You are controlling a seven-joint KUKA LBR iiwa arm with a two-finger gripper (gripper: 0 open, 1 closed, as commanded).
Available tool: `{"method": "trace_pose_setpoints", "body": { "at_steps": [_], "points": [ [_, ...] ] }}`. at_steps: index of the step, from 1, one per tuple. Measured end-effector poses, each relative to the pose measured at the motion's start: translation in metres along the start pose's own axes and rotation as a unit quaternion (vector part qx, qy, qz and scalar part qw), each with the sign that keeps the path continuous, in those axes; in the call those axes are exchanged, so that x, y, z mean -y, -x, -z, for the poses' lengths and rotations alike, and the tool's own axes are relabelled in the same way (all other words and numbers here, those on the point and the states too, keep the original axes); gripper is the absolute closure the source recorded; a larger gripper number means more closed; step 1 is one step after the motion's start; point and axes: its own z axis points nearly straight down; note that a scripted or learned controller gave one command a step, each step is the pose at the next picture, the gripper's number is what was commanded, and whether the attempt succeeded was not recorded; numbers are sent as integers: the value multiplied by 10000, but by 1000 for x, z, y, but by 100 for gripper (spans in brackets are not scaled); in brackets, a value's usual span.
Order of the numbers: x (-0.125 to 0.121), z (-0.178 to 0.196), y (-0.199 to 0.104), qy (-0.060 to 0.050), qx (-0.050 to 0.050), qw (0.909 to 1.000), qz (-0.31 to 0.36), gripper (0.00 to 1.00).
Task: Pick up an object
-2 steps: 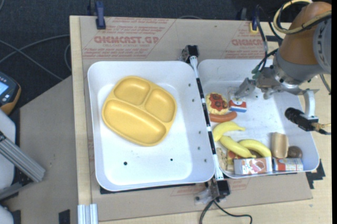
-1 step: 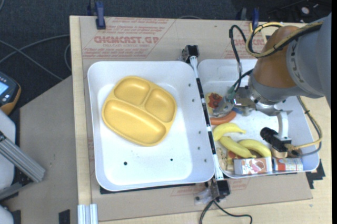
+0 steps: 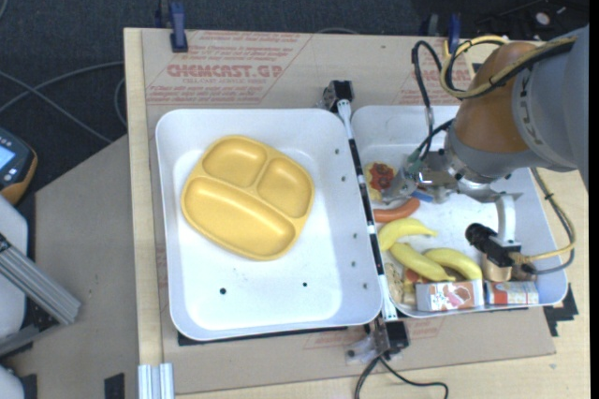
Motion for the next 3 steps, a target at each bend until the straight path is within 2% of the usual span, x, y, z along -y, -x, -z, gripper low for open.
{"method": "trace_pose_setpoints", "body": {
  "at_steps": [1, 2, 3],
  "points": [
    [31, -1, 1, -33, -5, 10000, -9, 0],
    [-35, -1, 38, 20, 21, 10000, 4, 0],
    [-33, 10, 36, 3, 11, 10000, 4, 100]
  ]
}}
